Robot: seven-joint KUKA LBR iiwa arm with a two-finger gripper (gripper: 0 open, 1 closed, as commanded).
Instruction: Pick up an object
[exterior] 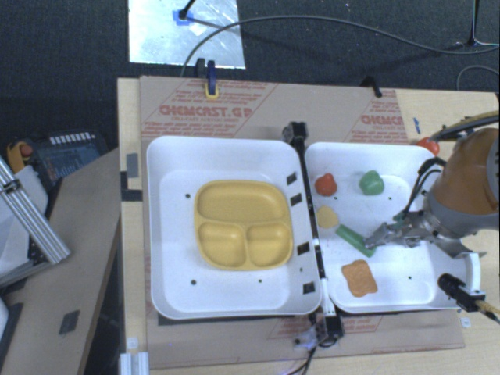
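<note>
A wooden bench (258,100) seen from above at a slant carries two shallow white bins side by side. The left bin (168,233) lies well to the left of the claw and holds a yellow divided tray (241,223) with three compartments. The right bin (406,287) is the one the arm works in. The grey arm (469,186), with its orange band, reaches in from the right edge and ends in the claw (376,238), which sits low over the middle of the right bin.

The claw's tips are at the right end of a long green piece (351,239) — a stick-like toy lying at a slant. The tips touch or nearly touch it, but whether they are spread or pressed together cannot be told from this angle.

Below and slightly left of the claw lies a flat orange-brown piece shaped like a slice of toast (359,276). Left of the claw, just beyond the green stick, is a small pale yellow piece (326,218). Up and to the left is a small red piece (325,183), and almost straight above the claw — toward the bin's far wall — sits a rounded green piece (372,182).
</note>
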